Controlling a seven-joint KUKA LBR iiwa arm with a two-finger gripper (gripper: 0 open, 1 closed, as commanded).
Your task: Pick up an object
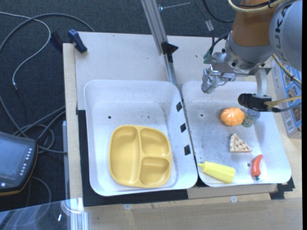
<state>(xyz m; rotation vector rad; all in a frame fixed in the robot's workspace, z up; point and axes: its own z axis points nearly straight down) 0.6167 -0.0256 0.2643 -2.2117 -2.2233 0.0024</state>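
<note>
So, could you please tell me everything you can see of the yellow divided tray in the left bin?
The yellow tray is a rounded-square plate, plastic by its look, with three compartments: one long one at the left and two smaller ones at the right. It lies flat and right way up on the floor of the left bin, toward the near edge. Its compartments hold nothing, and nothing but the bin touches it.

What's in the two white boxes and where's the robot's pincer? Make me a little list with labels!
left bin: yellow divided plate
right bin: orange pumpkin-like toy, waffle wedge, red chili, yellow corn-like toy
beside the pumpkin: small dark-green thing, too hidden to name
pincer: above the right bin's far edge, nothing between its fingers
arm: reaches in from the right
</note>
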